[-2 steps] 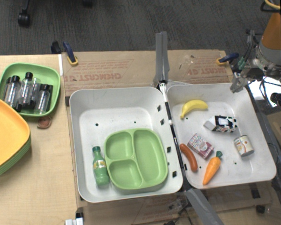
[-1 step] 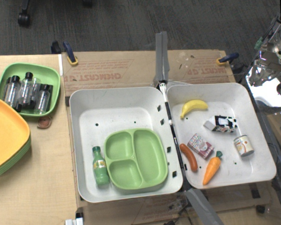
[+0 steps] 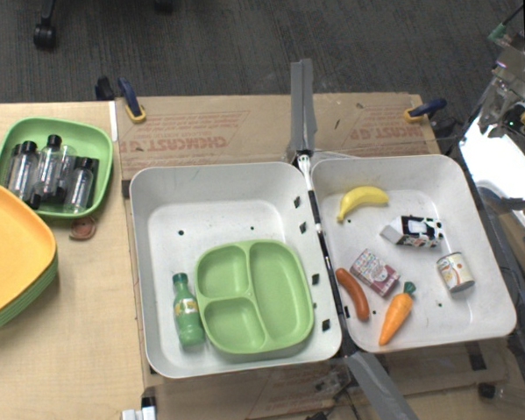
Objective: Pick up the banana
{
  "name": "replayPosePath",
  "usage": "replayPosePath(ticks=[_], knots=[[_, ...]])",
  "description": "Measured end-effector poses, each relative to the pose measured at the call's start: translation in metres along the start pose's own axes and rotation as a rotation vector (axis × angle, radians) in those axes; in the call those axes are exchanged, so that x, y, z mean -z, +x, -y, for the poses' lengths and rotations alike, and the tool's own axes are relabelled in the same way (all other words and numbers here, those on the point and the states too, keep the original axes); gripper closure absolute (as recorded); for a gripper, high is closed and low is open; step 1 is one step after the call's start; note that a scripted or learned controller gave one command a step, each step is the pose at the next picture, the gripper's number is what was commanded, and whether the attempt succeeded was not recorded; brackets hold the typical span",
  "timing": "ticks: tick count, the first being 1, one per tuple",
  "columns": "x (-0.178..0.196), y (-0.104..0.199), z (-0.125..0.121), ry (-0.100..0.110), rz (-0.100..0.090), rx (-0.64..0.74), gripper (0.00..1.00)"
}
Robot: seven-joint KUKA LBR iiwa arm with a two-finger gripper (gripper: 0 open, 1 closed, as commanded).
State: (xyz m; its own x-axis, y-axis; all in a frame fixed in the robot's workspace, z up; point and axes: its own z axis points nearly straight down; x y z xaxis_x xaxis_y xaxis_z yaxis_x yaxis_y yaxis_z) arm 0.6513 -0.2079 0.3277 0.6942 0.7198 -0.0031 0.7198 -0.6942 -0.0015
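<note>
White, shallow plastic right-hand bin (image 3: pixel 475 237) holds the curved yellow banana (image 3: pixel 362 199) near its far left corner, beyond the small black-and-white carton (image 3: pixel 415 232) and orange carrot (image 3: pixel 395 315). Tool's state: cannot tell.

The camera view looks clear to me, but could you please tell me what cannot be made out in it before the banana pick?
- Small carton and pink packet in the right bin: print too small to read.
- Can: label too small to read.
- Orange plates: cut off by the left edge.
- Bottles in the green tray: overlapping, so the count is unsure.
- The banana itself lies unobstructed.
</note>
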Motion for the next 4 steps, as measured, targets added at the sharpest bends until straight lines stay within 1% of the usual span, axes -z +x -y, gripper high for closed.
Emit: replayPosePath(ticks=[1, 2, 3, 4], knots=[[0.055, 0.001, 0.004, 0.001, 0.0, -0.471, 1.0], [-0.061, -0.028, 0.008, 0.001, -0.001, -0.031, 1.0], [-0.011, -0.011, 0.025, 0.001, 0.0, -0.521, 1.0], [0.006, -0.035, 0.016, 0.001, 0.0, -0.599, 1.0]])
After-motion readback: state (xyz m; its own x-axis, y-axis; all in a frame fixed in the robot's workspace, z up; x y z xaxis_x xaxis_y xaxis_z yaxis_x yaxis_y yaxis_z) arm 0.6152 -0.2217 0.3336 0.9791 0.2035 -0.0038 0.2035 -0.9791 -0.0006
